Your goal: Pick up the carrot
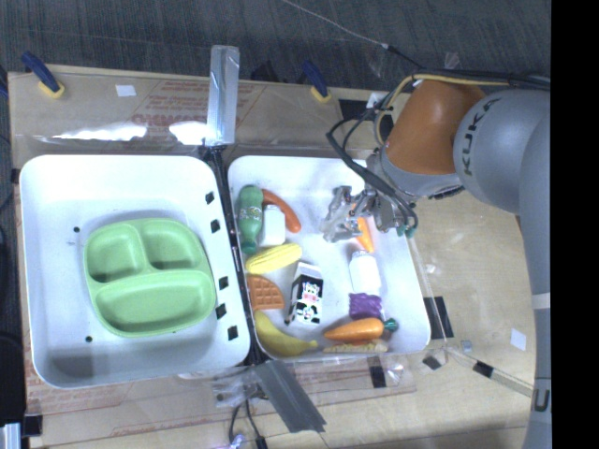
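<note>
**Camera view: gripper low in the right bin, carrot not yet in hand**

Camera view has the two-finger gripper [348,215] down inside the right-hand shallow white bin [412,279], at its upper right part, with the grey arm and its orange band [426,129] above it. I cannot tell from this slant whether the pincer is apart or together; nothing I can make out sits between its tips.

My target, the orange plastic carrot with a green top [356,329], lies on its side against the bin's near wall, just below a purple block [366,304] and a white bottle [364,271]. A yellow banana [281,339] lies to its left. The carrot is well apart from the gripper.

I judge this as the approach step, the grasp not begun. Next I need the tool brought toward the near wall, over the carrot's middle, clear of the purple block. The wall leaves little room there. A second orange piece [284,210] lies near the green bottle [250,215]; I must not confuse them.
</note>
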You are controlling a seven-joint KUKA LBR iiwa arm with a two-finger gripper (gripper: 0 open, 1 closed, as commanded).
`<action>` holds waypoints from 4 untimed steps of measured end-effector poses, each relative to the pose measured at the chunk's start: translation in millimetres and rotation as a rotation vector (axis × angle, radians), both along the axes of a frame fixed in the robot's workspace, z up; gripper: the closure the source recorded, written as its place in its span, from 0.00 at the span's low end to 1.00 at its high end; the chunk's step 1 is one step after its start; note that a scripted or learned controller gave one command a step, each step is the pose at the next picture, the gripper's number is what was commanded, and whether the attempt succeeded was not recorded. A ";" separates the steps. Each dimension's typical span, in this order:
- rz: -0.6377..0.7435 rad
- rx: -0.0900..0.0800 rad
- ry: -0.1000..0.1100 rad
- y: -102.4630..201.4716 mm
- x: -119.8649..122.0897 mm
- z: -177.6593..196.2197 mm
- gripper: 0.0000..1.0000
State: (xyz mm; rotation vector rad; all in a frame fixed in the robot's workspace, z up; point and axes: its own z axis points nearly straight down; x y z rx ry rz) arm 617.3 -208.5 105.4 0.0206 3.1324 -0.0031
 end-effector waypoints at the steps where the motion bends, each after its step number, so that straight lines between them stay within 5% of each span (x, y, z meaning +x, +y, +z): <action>1: 0.000 0.000 0.001 0.1 -0.2 -0.3 0.00; 2: 0.003 -0.002 -0.005 0.5 1.6 11.3 1.00; 3: 0.003 -0.001 -0.005 0.6 1.5 10.9 0.00; 4: 0.005 -0.004 -0.011 0.9 3.2 22.5 1.00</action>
